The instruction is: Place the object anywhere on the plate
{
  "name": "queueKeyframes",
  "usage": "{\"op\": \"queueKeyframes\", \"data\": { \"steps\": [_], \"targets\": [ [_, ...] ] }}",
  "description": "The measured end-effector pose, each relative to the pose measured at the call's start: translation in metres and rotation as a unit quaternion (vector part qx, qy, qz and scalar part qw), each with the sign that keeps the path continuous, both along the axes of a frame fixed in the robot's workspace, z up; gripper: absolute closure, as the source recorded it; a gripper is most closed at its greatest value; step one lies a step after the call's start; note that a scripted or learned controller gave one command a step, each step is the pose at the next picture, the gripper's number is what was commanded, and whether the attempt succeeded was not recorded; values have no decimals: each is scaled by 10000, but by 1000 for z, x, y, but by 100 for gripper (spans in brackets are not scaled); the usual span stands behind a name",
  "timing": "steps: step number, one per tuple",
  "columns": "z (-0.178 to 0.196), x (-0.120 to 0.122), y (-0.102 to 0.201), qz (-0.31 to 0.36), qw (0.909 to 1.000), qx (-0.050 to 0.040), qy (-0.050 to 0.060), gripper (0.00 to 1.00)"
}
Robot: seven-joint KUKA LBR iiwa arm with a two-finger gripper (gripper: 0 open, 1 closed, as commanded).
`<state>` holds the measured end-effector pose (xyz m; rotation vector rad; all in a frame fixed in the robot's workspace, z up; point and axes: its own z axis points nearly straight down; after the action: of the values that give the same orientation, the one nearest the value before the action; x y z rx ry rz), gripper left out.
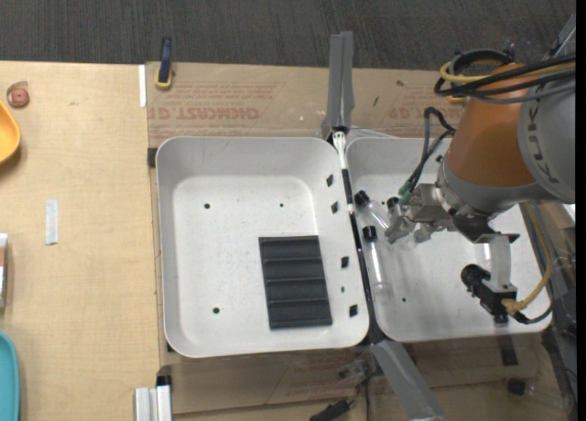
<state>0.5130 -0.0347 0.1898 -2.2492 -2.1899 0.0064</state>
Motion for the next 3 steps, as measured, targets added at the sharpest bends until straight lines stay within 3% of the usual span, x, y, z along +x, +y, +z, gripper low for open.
{"op": "queueKeyframes", "data": {
  "steps": [1,2,3],
  "targets": [
    [0,1,81,-1100,9939,-8,-4,100],
    [0,10,127,249,9997,-5,-3,100],
    [44,-36,182,1004,9949,-4,-6,100]
  ]
}}
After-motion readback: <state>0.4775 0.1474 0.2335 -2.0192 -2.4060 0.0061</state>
